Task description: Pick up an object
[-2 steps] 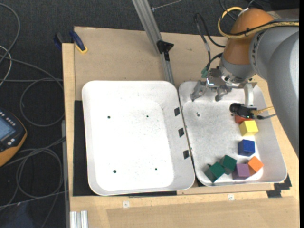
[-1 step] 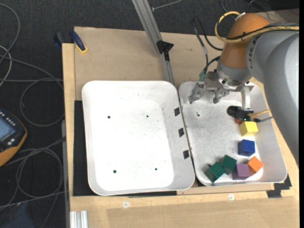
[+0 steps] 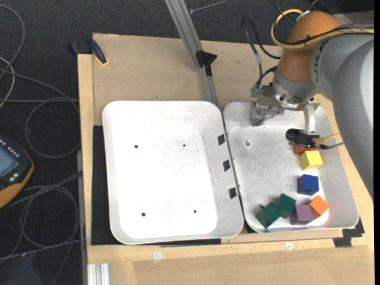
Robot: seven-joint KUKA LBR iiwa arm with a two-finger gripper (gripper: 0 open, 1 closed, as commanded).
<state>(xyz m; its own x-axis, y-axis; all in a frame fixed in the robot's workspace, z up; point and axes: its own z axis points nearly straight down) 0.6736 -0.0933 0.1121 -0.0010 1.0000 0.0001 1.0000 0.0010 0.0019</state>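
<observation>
You have the arm (image 3: pixel 332 52) reaching in from the right, with its gripper (image 3: pixel 259 116) low over the far left corner of the right bin (image 3: pixel 261 165). How far the claw is open cannot be told from this view, and nothing can be seen caught in it. The blocks lie well apart from it, along the bin's right side and near edge: a yellow block (image 3: pixel 311 158) with a red block (image 3: pixel 298 149) just beyond it, a blue block (image 3: pixel 307 184), an orange block (image 3: pixel 319 205), a purple block (image 3: pixel 303 212) and two green blocks (image 3: pixel 278 209) touching each other. The left bin (image 3: pixel 160 171) sits beside it.
</observation>
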